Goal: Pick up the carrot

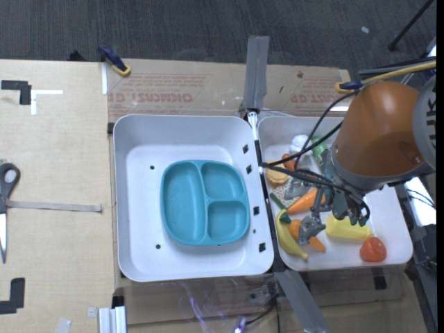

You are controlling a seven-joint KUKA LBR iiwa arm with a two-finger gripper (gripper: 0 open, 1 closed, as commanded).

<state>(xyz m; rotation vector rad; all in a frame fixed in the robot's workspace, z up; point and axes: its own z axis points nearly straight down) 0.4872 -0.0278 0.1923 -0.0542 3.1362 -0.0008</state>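
The carrot point(302, 202) is a slim orange piece lying at a slant in the left half of the right bin point(395, 214), with a green end pointing left. My gripper point(311, 226) hangs low just below and to the right of it, over a second orange piece point(317, 243) beside the banana point(287, 236). The arm's orange band point(378, 130) and cables cover the middle of that bin. Nothing is visibly lifted.
The left bin point(132, 186) holds a teal divided plate point(206, 202). The right bin also holds a yellow wedge point(349, 229), a red tomato point(373, 250) and a bun point(277, 177). Scissors point(5, 200) lie on the bench at the far left.
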